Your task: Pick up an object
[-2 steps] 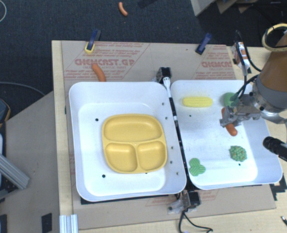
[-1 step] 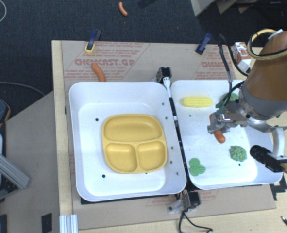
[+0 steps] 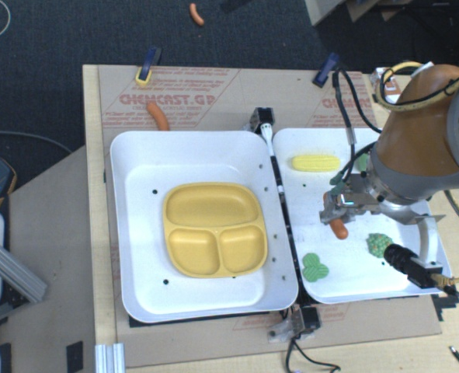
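You see the small orange-red sausage [image 3: 339,230] lying in the right bin [image 3: 353,280], near the middle of its floor and a little toward the divide between the two bins. The gripper [image 3: 338,214] hangs directly over it, its tip touching or nearly touching the sausage's far end. You cannot tell from this slant whether it is parted or closed, nor whether it has any hold on the sausage.

Around it in the same bin you find three more things, all apart from one another. A yellow corn cob [image 3: 316,162] lies lengthwise near the far edge. A green leafy piece [image 3: 315,267] sits near the front edge, close to the divide. A second green piece [image 3: 380,244] rests toward the bin's right side, just beside the arm [image 3: 419,142], which reaches in over the bin's right edge.

The left bin [image 3: 136,208] holds a yellow divided plate [image 3: 213,229], set flat about the middle of the floor, with one wide compartment on the far side and two smaller ones on the near side.

On the bench [image 3: 213,92] itself, beyond the left bin's far left corner, another orange sausage [image 3: 158,116] lies outside both bins. A yellow and blue clamp [image 3: 146,67] grips the bench's far edge near its left corner, and a blue clamp [image 3: 326,70] grips the same edge further right.
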`<state>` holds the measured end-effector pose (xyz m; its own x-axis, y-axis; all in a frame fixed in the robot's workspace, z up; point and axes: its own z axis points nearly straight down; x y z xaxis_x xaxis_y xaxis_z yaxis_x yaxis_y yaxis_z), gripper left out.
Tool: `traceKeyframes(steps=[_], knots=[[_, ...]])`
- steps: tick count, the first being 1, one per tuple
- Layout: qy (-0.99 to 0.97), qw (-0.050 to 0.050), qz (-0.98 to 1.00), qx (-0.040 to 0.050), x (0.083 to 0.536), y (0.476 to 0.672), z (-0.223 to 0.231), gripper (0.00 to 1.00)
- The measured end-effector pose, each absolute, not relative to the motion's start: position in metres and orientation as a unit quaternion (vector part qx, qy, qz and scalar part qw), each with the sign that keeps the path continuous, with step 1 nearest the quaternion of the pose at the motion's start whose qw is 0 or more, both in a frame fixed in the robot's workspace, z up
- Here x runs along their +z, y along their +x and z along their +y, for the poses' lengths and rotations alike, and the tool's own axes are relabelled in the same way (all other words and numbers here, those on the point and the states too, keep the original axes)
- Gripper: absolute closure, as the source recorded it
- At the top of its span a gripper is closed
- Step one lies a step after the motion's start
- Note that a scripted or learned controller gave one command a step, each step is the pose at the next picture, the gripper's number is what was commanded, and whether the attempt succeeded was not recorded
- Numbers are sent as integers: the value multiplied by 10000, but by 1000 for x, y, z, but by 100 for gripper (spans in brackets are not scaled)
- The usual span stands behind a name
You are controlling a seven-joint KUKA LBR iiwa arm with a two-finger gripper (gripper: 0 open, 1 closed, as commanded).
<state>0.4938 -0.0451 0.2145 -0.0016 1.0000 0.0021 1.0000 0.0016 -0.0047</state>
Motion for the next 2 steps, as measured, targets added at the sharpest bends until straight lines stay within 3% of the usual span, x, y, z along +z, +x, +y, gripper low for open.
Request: traceKeyframes(steps=[1,2], knots=[[-7068,-17,-7074,-11,235,497,-46,100],[-7073,14,-7069,10,218,503,-47,100]])
